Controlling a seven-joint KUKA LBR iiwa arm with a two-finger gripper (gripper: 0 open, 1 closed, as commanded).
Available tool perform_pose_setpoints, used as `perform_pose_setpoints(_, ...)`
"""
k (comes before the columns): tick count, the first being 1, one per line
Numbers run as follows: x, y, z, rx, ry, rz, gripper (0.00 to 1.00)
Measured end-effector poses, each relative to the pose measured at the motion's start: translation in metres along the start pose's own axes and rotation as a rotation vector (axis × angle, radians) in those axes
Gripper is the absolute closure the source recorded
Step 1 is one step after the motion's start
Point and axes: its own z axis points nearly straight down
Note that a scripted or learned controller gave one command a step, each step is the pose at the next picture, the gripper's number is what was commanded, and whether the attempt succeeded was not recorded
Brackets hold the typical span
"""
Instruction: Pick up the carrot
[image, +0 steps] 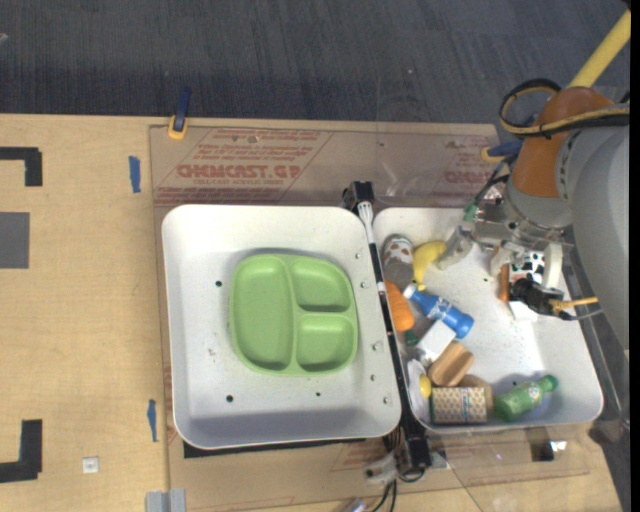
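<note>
**Bottom of frame.** R bin (572, 352), lower end: patterned cylinder (460, 403) lying flat, green bottle (523, 397) to its right, tan wooden block (450, 365) just above. None of these is task-relevant.

**Mid frame.** L bin (200, 400) holds a green divided plate (295, 312), nothing else seen in it. Carrot (401, 310) lies in the R bin, hard against its left wall by the divider between the bins, approx mid-height of frame. A blue bottle (446, 316) lies just beside it on the right, touching or nearly so. A white item below the carrot is too unclear to ID.

**Upper frame.** Grey can (398, 250) and yellow item (428, 255) sit just above the carrot. Gripper (497, 240) is over the upper right part of the R bin, well apart from the carrot, w/ nothing seen in its hold. How far open it is: cannot tell, as the wrist hardware blocks the view.

**Assessment.** Step in hand looks like the approach; grasp not yet made. The next move calls for travel toward frame left and slightly down-frame, then a descent onto the carrot. Clearance is poor, w/ the wall on one side and the bottle on the other, so alignment along the carrot's free axis is prob. needed. Risk: clipping the bottle or the bin wall.
</note>
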Motion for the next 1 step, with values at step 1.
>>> perform_pose_setpoints(1,0.1414,-0.0355,-0.1019,-0.033,0.013,0.085,0.00)
